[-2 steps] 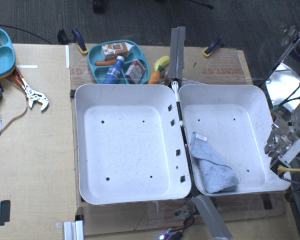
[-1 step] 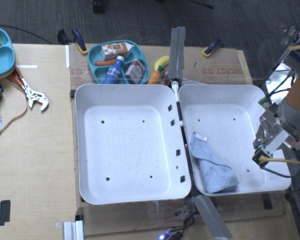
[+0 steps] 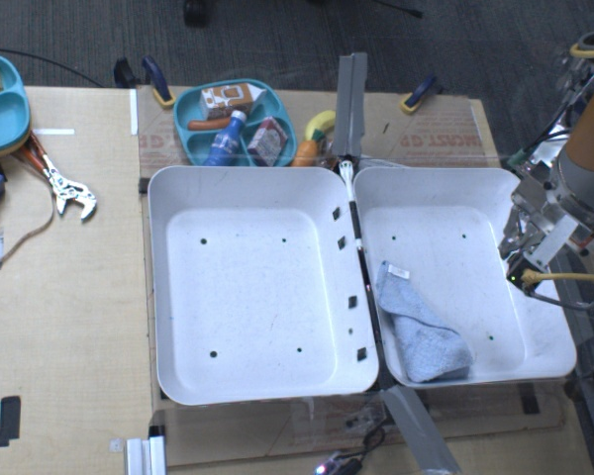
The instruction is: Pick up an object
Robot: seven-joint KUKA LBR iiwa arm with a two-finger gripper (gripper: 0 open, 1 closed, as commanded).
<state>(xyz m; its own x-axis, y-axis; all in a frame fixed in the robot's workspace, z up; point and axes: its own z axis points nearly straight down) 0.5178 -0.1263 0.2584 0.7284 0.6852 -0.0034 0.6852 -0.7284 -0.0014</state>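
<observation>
Reaching toward the grey cloth (image 3: 422,336) in the right bin (image 3: 475,201).
Best done by lowering the end effector (image 3: 523,261), finger state impossible to tell, onto the bunched fold down and to its left, clear of the bin wall; beyond, left bin (image 3: 247,285), wooden surface (image 3: 69,305), blue tray (image 3: 190,117), wrench (image 3: 71,192).

A grey-blue cloth (image 3: 421,330) is lying left of the grey gripper (image 3: 520,255) in a white bin (image 3: 544,359); beyond, a teal tray (image 3: 193,137) is showing.
</observation>
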